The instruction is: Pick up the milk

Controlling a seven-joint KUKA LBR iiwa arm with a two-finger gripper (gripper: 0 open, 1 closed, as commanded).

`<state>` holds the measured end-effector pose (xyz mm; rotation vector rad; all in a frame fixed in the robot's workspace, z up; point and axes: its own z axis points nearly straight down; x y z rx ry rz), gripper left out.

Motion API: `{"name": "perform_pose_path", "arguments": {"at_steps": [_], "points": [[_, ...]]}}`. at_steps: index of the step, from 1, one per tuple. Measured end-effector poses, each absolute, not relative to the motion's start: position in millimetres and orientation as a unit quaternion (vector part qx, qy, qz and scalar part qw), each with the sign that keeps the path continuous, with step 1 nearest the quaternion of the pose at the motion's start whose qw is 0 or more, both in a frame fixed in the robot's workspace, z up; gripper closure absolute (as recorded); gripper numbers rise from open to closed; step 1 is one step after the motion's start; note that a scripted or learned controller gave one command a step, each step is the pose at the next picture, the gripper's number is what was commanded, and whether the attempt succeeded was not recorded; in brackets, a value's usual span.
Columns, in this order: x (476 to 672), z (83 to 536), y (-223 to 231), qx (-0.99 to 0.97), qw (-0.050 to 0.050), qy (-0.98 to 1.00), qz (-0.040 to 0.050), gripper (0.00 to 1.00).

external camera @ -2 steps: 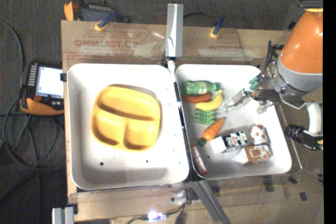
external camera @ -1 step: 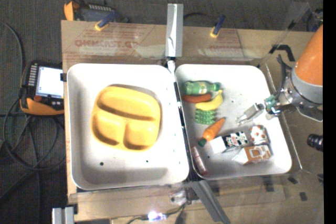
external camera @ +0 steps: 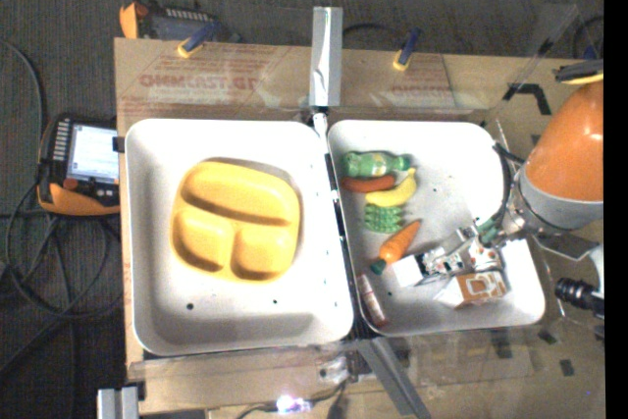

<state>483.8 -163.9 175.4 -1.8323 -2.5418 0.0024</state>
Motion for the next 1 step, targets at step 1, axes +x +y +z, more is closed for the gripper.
{"name": "perform_pose_path", "arguments": {"at_steps": [1], "points": [[488.0,106.4,-166.1,-0.588,-0.003,-0.809,-0.0025,0.00]]}}
